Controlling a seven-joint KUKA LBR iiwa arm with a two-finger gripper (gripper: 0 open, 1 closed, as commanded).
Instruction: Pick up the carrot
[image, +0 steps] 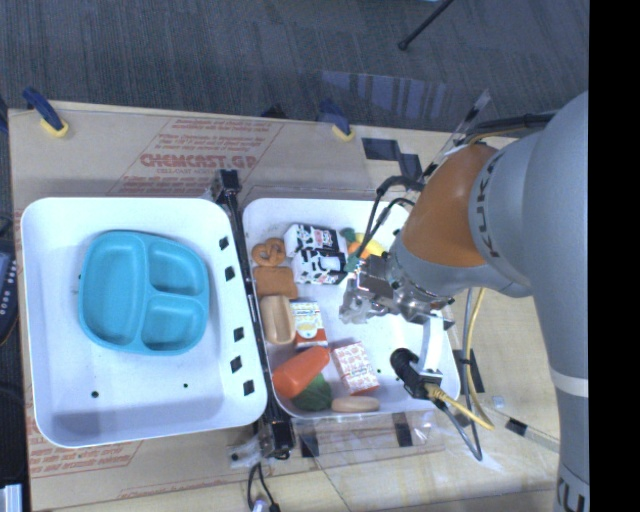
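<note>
- Gripper hangs over the middle of the right bin, below the orange wrist band; the metal head is seen from above, so its opening cannot be told, and nothing is visibly in it
- Carrot lies at the near-left corner of that bin, orange body angled, green top toward the front wall; near the gripper but not under it, untouched
- Judgement: pick not yet made; the tool needs to travel toward the near-left corner before descending
- Clutter around the carrot, one of each: red-and-white box just right, pale sausage-like piece at the front wall, small carton and bun-like piece just behind; tight packing likely hampers finger entry
- Further back: one pretzel, one cow-patterned item
- Bins: two. Left bin holds one blue divided plate, well apart from the work
</note>
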